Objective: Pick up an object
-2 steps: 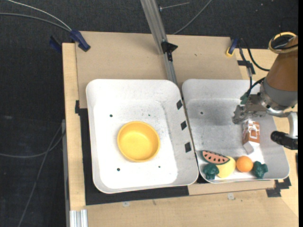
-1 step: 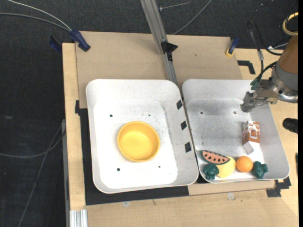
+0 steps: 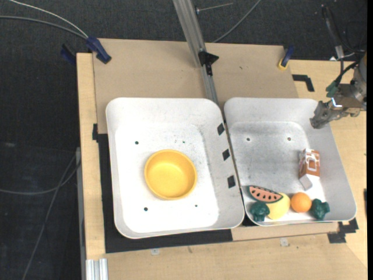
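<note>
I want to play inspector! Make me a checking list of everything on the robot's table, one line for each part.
Surface: tan bench bearing two shallow white bins, left bin and right bin, side by side.
Job's things: yellow bowl in the left bin; in the right bin, a watermelon slice, a yellow fruit, an orange, two green pieces and a small carton.
Clutter: blue clamps at the bench's far left corner.
Grippers: gripper over the right bin's far right corner, holding nothing visible.
Cables: thin cables on the dark floor.
Surroundings: metal pole behind the bins.
</note>
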Robot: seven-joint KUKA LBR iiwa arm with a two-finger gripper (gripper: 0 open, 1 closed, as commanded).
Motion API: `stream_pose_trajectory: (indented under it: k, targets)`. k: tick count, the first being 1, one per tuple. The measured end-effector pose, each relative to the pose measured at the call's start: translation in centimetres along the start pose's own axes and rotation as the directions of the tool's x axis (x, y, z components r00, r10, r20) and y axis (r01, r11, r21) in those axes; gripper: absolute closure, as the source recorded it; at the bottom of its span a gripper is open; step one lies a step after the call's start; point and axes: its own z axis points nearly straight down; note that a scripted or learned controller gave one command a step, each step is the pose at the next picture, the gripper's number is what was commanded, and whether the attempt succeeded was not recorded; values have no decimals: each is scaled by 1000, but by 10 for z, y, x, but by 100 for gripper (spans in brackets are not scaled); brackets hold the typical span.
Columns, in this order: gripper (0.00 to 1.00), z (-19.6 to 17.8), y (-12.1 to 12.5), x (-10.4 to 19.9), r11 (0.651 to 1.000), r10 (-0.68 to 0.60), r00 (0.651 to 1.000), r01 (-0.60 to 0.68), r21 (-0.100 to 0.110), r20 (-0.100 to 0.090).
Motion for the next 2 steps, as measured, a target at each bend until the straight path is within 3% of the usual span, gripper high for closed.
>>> stream_pose_trajectory:
  k: [1,2]
  targets:
    - [100,-18,2,0,1000,-1,1000,1,1,1]
    - [100,-20,4,52,1000,-5,1000,5,11,-6]
